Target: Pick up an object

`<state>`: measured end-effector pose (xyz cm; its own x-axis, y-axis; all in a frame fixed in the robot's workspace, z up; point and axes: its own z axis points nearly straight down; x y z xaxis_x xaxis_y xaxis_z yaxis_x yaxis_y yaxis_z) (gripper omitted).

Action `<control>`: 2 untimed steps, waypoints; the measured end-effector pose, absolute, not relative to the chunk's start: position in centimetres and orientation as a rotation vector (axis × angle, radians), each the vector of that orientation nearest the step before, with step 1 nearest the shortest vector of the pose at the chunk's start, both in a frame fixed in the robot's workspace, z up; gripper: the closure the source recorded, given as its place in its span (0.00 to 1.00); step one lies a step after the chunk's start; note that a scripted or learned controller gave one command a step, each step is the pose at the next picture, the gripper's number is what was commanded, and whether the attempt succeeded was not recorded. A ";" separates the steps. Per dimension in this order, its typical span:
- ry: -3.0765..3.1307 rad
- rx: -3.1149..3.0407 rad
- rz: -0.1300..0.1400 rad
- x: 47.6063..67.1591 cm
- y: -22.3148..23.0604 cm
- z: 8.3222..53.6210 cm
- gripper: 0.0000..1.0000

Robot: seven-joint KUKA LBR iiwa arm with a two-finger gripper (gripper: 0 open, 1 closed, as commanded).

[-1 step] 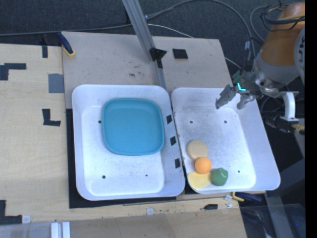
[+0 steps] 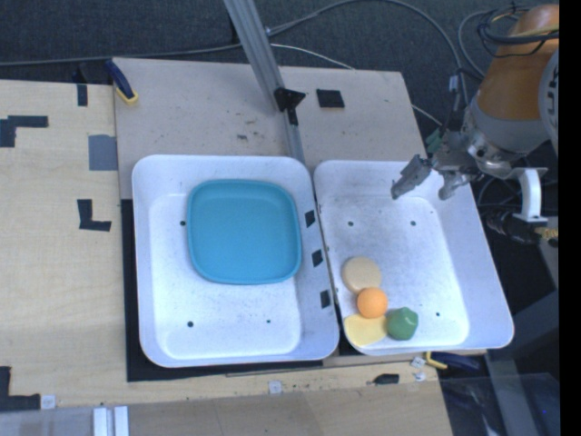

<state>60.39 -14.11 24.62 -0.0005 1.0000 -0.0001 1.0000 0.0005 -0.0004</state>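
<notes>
Four small items (image 2: 373,305) crowd the right bin's (image 2: 458,271) near corner.

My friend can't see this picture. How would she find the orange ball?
Look at the right bin of the two white ones, down in its near-left corner, where four small things huddle. The orange ball sits in the middle, between a beige disc above, a yellow piece below and a green ball. It is the only orange one.
</notes>
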 end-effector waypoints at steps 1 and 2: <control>-2.219 -2.219 0.005 60.6 -15.0 19.4 0.00; -2.219 -2.219 0.004 60.1 -15.6 14.8 0.00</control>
